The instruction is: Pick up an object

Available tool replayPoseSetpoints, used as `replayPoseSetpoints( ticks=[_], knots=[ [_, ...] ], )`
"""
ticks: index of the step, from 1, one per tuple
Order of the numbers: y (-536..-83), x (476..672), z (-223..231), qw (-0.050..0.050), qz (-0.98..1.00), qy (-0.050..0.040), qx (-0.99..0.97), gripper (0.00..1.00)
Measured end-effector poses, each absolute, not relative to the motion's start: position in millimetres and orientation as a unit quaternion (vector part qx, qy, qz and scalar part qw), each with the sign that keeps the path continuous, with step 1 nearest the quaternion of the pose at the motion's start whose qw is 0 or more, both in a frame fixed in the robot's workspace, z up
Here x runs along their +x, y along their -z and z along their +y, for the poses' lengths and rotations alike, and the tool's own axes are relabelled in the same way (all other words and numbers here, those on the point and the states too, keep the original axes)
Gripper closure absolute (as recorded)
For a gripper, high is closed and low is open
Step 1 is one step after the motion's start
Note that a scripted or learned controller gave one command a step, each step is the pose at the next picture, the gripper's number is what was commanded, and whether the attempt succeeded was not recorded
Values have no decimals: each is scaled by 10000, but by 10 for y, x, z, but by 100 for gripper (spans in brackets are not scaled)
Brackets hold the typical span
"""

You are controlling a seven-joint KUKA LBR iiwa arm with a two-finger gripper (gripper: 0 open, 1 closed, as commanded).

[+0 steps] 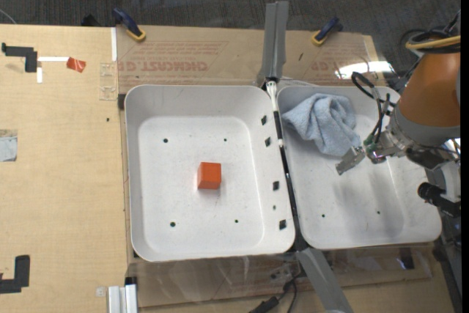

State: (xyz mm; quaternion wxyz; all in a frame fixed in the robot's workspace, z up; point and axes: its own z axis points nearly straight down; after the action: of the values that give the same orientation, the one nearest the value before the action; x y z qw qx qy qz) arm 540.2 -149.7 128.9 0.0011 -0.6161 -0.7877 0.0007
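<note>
Nearest, at the lower edge of the camera view, a grey strut (pixel 322 282) is seen slanting out from under the junction of the two bins. Beyond it, the right bin (pixel 381 227) is entered from the right by the arm, whose orange band (pixel 434 88) is seen above the wrist. The gripper (pixel 350 160) is held low over the bin floor, pointing left; whether its jaws are apart or together cannot be told, and nothing is seen between them. Just beyond the jaws and slightly to their left, a crumpled light blue cloth (pixel 325 121) is heaped in the far left part of the same bin, its near edge just beside the gripper tip. Well to the left of the jaws, across the divider, an orange cube (pixel 209 176) is set near the middle of the left bin (pixel 146 157). Farthest from the jaws, a cardboard sheet (pixel 220 55) is held down by two blue and yellow clamps (pixel 129 23) behind the bins.
</note>
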Motion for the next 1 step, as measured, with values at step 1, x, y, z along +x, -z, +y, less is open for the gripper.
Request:
replayPoseSetpoints(
  ticks=[1],
  knots=[
    [-1397,5500,-1595,-5,-8140,-1,-5809,0]
  ],
)
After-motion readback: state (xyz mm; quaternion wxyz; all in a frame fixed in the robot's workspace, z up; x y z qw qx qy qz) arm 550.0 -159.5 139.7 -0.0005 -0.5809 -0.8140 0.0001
